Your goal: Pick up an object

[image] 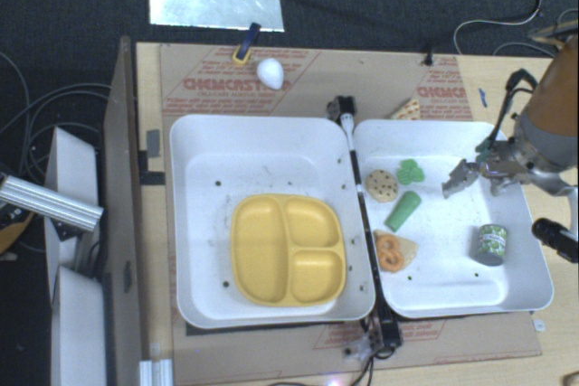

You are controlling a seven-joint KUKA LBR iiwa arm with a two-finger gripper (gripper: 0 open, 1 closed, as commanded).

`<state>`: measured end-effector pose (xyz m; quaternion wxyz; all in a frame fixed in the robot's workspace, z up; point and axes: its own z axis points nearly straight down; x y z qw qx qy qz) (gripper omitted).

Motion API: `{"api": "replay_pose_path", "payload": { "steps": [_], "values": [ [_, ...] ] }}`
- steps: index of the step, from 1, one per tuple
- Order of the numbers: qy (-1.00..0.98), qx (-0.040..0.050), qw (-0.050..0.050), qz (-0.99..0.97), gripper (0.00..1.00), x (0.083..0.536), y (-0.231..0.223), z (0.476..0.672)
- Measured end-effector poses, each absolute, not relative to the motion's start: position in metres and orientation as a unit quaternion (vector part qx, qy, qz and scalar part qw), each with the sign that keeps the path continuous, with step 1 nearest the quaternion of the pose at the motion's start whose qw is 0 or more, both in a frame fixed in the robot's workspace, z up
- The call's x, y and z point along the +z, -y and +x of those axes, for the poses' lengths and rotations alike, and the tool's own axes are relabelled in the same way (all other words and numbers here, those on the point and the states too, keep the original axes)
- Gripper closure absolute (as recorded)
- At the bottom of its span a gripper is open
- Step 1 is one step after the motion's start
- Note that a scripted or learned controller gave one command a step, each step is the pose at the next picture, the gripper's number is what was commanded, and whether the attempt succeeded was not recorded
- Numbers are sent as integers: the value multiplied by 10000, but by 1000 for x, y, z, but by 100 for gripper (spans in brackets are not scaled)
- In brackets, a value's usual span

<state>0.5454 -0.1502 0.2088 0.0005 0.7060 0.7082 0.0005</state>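
The right bin (452,289) holds a speckled cookie (382,185), a small green lump (411,171), a green stick-shaped piece (403,211), an orange pretzel on a tan wedge (392,250) and a small green-and-white can (490,244). My gripper (476,181) hangs over the upper right part of this bin, above and a little left of the can. It is open, with nothing between its fingers. One finger (454,180) points left toward the green lump.
A yellow divided plate (289,249) lies in the left bin (204,194). A white egg-shaped object (270,72) and a blue-and-yellow tool (244,45) rest on the cardboard behind the bins. A cracker (407,110) lies just behind the right bin.
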Motion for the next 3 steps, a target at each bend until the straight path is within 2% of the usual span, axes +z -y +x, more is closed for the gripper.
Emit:
{"api": "replay_pose_path", "payload": {
  "steps": [1, 2, 3],
  "values": [
    [-7106, -11, -45, 7036, 0, 91, 78, 550],
    [-7085, 14, 23, 7057, 0, 85, 105, 591],
    [-7087, 17, 14, 7055, 100, 95, 103, 590]
  ]
}}
